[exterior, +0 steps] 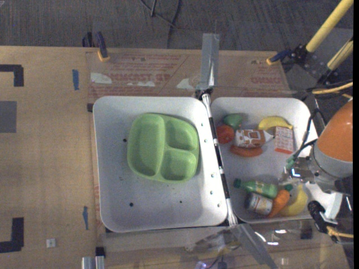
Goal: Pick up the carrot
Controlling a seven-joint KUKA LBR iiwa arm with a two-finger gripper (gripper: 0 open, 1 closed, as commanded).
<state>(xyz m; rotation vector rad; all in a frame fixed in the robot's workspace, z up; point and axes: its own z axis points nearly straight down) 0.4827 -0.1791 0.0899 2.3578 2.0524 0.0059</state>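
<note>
The carrot [280, 202] lies in the right bin [263, 104], in its near right corner, slanted with its green top toward the far right. It is crowded: a can [258, 204] touches it on the left, a green bottle [259, 188] sits just beyond that, and a yellow banana-like piece [297, 202] presses against its right side. The tool [297, 171] hangs at the bin's right rim, just beyond the carrot, probably placed there to drop onto it; whether it is apart or together cannot be told. The left bin [112, 206] holds a green divided plate [164, 147]. The tight neighbours could spoil a clean grasp.
</note>
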